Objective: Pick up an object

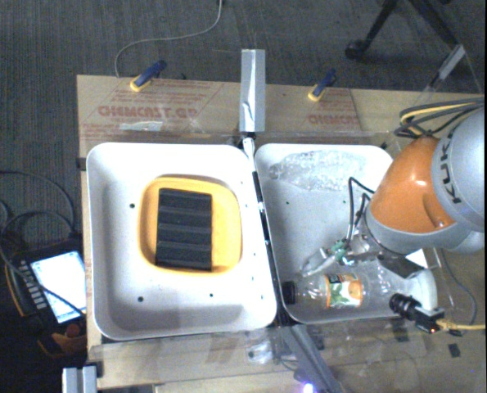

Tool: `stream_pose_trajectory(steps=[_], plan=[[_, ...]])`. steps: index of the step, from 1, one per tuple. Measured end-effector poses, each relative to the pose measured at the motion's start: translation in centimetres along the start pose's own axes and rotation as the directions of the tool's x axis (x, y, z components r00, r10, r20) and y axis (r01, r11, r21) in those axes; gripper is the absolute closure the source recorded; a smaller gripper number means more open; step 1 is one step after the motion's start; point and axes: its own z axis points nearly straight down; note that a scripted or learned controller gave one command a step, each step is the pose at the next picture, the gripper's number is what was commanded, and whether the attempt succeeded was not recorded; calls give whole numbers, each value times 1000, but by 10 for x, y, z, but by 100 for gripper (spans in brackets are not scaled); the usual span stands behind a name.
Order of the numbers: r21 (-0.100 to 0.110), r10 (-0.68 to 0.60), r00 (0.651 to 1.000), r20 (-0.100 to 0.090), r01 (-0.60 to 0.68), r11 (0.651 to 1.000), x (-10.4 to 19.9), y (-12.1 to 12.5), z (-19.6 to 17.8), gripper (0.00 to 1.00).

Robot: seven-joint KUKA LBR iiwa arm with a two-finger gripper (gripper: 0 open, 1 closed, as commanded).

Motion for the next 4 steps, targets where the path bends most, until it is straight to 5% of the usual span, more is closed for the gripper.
stream_pose_trajectory(steps=[1, 2, 3, 4], plan=[[-7, 255, 967, -7, -255, 967, -55, 18, 19, 0], [-13, 254, 967, -6, -254, 967, -55, 21, 8, 100], [1, 164, 987, 1, -164, 987, -22, 2, -60, 100], [1, 164, 987, 1, -164, 987, -22, 2, -60, 0]])
